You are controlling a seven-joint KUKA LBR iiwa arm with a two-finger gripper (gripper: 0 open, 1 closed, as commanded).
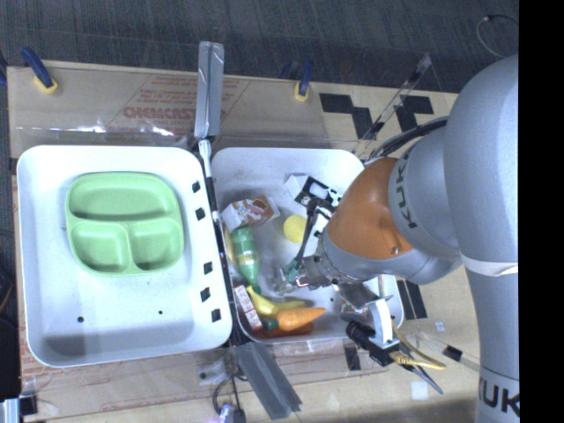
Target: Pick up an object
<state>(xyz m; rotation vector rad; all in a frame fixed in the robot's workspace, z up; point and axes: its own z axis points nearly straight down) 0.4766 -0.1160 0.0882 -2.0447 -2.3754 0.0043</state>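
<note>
Where the grey arm bent down under its glossy orange band, the gripper [295,276] hung low in the right bin [264,159], its metal tip just beside a green bottle [244,252]; what its fingers were doing could not be told. Near that bin's front edge lay a curved yellow banana [264,304] against a tapered orange carrot [295,319], with a round yellow ball [294,228] and a crinkled packet [248,211] further back. The smooth left bin [40,263] carried a moulded, three-compartment green tray [126,221], both bins resting on a bench [106,91] faced with brown cardboard.
</note>
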